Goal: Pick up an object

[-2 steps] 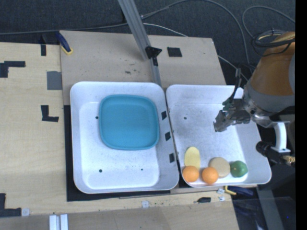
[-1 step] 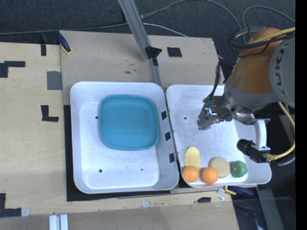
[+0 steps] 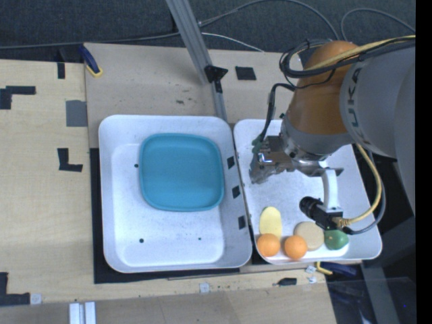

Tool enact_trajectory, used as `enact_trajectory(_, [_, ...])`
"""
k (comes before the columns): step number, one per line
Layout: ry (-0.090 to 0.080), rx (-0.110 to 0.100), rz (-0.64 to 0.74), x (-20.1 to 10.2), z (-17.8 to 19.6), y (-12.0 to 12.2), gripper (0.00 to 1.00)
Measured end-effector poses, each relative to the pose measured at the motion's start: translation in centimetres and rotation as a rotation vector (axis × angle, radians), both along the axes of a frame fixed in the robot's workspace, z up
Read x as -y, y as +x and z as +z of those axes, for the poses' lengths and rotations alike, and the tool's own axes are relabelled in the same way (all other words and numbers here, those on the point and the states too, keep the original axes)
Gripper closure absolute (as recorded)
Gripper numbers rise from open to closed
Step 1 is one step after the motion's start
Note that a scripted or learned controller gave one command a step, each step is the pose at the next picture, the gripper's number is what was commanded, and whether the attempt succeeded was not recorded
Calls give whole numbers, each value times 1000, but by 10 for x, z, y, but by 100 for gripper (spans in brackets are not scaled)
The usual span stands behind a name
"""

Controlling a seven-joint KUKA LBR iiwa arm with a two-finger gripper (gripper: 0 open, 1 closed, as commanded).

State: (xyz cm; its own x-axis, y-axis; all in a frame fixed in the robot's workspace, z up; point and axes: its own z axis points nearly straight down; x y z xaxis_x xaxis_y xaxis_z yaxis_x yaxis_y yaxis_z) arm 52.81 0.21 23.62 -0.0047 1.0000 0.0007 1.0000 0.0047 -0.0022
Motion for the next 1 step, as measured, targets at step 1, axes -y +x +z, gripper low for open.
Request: enact_trajectory(1, [0,2,0,-52,6,11,100])
